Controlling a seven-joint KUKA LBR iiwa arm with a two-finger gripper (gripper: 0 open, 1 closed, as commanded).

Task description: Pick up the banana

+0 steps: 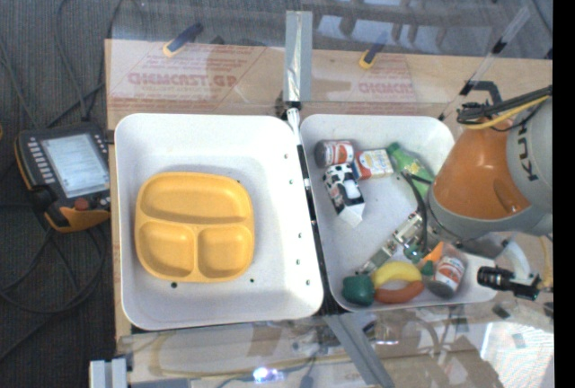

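Observation:
The banana (399, 272) is small and yellow. It lies near the front edge of the right bin (377, 130), resting on top of an orange-red curved toy (400, 292). My gripper (395, 245) hangs low over the bin just above and behind the banana, at the end of the grey arm with the orange band (476, 175) that comes in from the right. Nothing can be seen held in the gripper.
Beside the banana lie a green toy (358, 289) on the left and a small can (447, 274) on the right. Further back are a red can (337, 153), a black-and-white bottle (346, 190), a small box (375, 163) and a green packet (411, 164). The left bin holds a yellow divided tray (194, 224).

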